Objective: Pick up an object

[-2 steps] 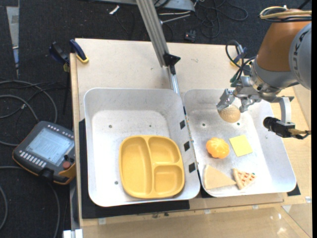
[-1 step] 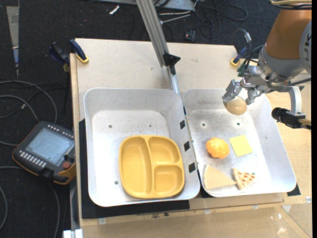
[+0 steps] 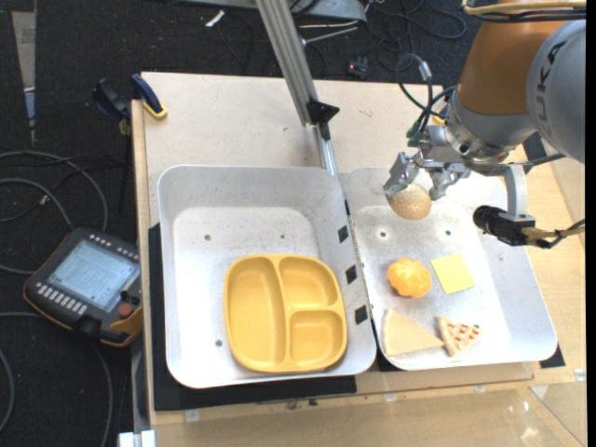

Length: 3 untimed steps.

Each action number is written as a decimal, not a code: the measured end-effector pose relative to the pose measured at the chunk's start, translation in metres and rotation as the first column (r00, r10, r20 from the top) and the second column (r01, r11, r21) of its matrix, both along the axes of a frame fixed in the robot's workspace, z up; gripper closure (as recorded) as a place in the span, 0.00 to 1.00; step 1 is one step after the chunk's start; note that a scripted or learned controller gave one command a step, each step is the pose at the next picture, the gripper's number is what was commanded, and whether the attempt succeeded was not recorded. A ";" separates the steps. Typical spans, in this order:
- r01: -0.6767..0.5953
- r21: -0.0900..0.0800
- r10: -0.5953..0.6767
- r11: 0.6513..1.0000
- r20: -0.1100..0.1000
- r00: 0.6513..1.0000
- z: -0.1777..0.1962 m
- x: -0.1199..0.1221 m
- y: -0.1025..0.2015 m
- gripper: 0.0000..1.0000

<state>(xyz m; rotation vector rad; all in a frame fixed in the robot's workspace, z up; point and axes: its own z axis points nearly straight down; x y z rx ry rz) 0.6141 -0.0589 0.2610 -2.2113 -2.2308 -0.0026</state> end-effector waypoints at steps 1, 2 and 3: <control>0.001 0.000 -0.001 1.000 -0.002 1.000 -0.009 -0.010 0.053 1.00; 0.001 0.000 -0.001 1.000 0.000 1.000 -0.006 -0.007 0.103 1.00; 0.000 0.000 0.000 1.000 0.000 1.000 -0.006 -0.007 0.158 1.00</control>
